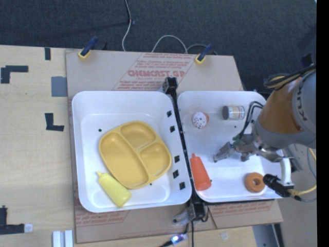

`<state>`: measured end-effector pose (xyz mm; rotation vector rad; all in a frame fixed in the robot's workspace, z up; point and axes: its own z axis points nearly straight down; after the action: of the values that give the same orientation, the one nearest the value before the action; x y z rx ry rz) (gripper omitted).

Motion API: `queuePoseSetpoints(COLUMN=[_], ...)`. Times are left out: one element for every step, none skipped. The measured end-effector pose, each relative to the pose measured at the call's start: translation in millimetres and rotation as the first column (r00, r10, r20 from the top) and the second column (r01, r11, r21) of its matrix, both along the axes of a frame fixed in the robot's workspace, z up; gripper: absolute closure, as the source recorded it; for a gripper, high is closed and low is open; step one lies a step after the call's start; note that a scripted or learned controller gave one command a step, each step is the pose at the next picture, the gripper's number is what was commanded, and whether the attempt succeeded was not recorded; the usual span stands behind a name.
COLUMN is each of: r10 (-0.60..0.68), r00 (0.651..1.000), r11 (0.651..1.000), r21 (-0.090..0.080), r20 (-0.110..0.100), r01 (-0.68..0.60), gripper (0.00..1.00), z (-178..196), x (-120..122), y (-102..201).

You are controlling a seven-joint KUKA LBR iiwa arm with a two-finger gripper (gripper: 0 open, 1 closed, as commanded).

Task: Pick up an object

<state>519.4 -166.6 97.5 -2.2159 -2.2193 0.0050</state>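
Observation:
The right bin (218, 191) holds an orange bottle (200, 173) lying by its left wall, a brown doughnut (254, 182) near the front right, a white speckled ball (200, 119) and a small jar (234, 112) lying on its side at the back. My gripper (224, 153) hangs low over the middle of this bin, pointing left, between the bottle and the doughnut. Its fingers look spread apart with nothing between them. The left bin (82, 107) holds a yellow divided plate (135, 153) and a yellow bottle (113, 188).
A black divider strip (177, 138) runs between the two bins. Both bins rest on a cardboard sheet (154, 71) held by clamps at the back. A cable (126, 14) trails off the far side. The arm's body (285, 112) covers the right bin's right edge.

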Motion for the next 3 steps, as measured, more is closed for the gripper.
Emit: queuePoseSetpoints(r10=[0.000, 0.000, 0.000], r00=[1.000, 1.000, 1.000], r11=[1.000, 1.000, 1.000], r21=[-0.001, -0.003, -0.004], r20=[0.002, 0.010, 0.012], r01=[0.000, 0.000, 0.000], gripper=[1.00, 1.00, 1.00], z=[13, 76, 139], x=[1, 4, 5], y=[0, 1, -1])
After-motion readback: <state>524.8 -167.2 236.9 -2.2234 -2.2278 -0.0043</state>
